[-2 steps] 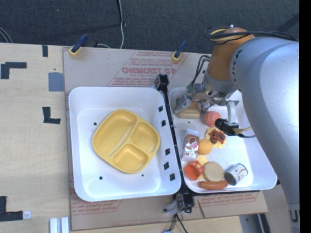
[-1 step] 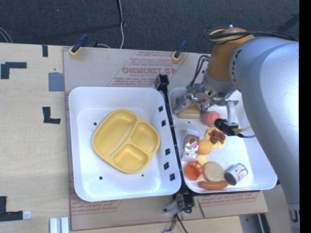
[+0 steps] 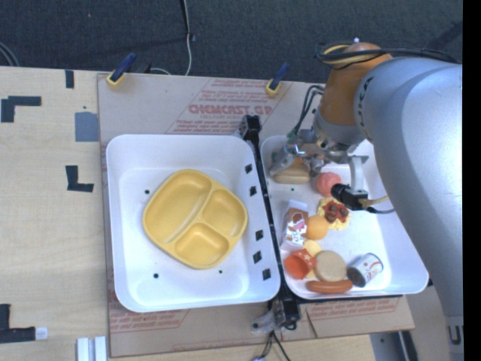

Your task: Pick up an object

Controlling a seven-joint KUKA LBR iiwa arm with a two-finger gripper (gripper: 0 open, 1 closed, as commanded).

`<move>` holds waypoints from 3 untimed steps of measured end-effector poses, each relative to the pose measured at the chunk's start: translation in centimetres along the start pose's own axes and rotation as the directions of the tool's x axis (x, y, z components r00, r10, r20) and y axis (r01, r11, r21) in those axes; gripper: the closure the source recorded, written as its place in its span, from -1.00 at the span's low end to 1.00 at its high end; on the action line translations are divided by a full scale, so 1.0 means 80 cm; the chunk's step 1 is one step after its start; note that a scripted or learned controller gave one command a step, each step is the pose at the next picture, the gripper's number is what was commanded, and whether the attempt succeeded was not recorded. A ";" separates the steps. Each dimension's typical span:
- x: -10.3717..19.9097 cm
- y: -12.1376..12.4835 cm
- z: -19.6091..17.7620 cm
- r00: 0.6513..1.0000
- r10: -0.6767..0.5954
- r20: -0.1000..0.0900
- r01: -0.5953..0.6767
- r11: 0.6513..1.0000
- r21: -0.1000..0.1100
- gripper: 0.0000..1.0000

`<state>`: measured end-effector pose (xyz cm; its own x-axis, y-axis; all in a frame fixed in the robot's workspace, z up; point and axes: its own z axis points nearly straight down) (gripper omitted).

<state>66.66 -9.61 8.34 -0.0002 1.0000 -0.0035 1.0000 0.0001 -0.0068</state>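
Gripper (image 3: 294, 159): low at right white bin's (image 3: 398, 265) far-left corner, finger state unclear.
Tan bread-shaped toy (image 3: 291, 176): just beneath.
Yellow divided plastic plate (image 3: 195, 217): left bin (image 3: 124, 201), margins all round.

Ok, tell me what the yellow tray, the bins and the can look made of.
Yellow tray: likely moulded plastic, one even colour, soft sheen, rounded compartments.
Bins: likely thin white plastic, smooth, with rounded corners and rims.
Can: probably metal or a plastic toy; silvery end, printed side. Too small to settle.

The grey arm (image 3: 417, 126) reaches in from the right, orange-banded wrist (image 3: 342, 96) bent downward.
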 end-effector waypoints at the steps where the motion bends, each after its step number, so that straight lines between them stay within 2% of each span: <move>1: -0.002 0.000 0.000 1.000 0.000 -0.003 0.000 1.000 0.001 -1.00; 3: -0.006 0.000 0.000 1.000 -0.001 -0.003 0.001 1.000 0.001 -1.00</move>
<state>66.67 -10.06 8.32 -0.0008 1.0000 -0.0002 1.0000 0.0008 -0.0075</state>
